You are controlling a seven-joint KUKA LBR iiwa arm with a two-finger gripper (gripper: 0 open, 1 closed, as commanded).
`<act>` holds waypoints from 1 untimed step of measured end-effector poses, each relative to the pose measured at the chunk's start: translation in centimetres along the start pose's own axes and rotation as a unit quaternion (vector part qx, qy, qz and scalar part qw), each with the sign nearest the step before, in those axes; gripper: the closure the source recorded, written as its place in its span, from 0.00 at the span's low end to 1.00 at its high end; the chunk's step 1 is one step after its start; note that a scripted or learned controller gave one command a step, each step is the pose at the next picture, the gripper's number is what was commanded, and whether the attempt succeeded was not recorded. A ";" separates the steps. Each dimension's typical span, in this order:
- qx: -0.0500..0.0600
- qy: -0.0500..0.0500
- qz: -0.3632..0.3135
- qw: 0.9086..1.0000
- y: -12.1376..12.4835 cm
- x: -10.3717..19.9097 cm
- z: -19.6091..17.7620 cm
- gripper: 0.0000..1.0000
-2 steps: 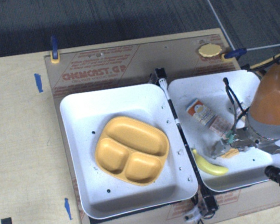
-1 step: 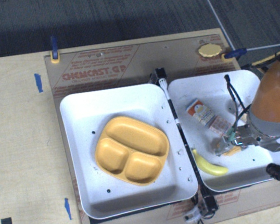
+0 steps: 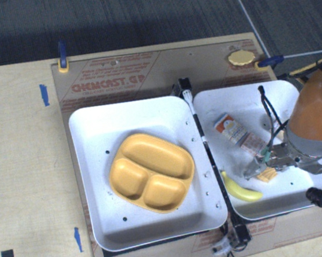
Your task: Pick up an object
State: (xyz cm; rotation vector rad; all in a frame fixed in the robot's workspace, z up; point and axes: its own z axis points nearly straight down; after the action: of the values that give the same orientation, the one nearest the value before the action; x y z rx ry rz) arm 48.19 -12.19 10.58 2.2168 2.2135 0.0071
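Note:
In the right bin (image 3: 283, 96), my gripper (image 3: 257, 168) hangs low near the front, reaching in from the right under the orange-banded wrist (image 3: 319, 115). A small orange block (image 3: 268, 175) lies right beside the gripper's tip, at its near side. A yellow banana (image 3: 241, 189) rests in the bin's front left corner, just left of the gripper. A clear packet with an orange and white label (image 3: 231, 129) lies further back, tilted. Whether anything is held is hidden by the tool's body.
The left bin (image 3: 88, 130) holds a large yellow three-compartment dish (image 3: 151, 172). A black divider bar (image 3: 203, 148) runs between the bins. A black cable (image 3: 269, 111) loops over the right bin. A yellow disc (image 3: 241, 57) sits on the cardboard behind it.

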 end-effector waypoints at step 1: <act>0.002 -0.001 0.001 1.000 -0.1 2.6 1.9 0.00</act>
State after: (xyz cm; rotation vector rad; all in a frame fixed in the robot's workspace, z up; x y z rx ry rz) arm 48.08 -9.60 8.65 2.2188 2.2132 0.0021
